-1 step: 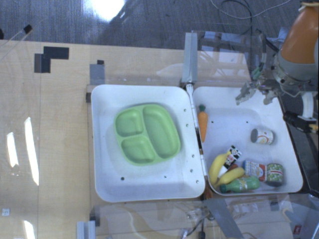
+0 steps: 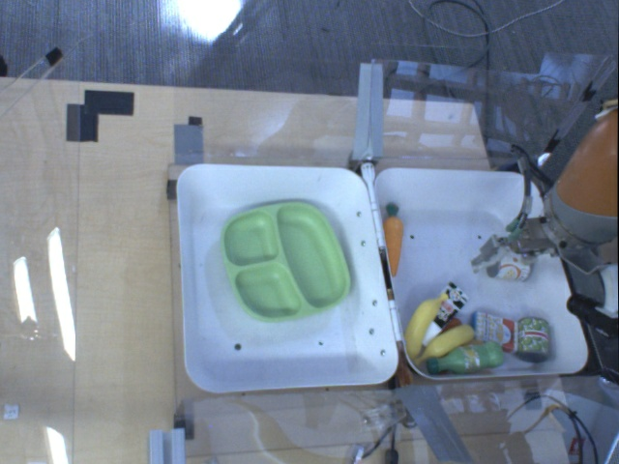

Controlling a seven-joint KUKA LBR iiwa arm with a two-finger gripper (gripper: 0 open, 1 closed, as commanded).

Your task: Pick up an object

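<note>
The hand [image 2: 503, 256] is hanging over the right bin [image 2: 435, 201] near its right edge, fingers spread, above a small white object [image 2: 513, 270], not gripping it.

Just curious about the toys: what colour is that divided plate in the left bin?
Light green, with three sections. The plate shows clearly in the overhead camera view.

Bright, even overhead light — glare on the floor [image 2: 208, 8] and bench [image 2: 39, 288] — slightly soft focus throughout.
</note>
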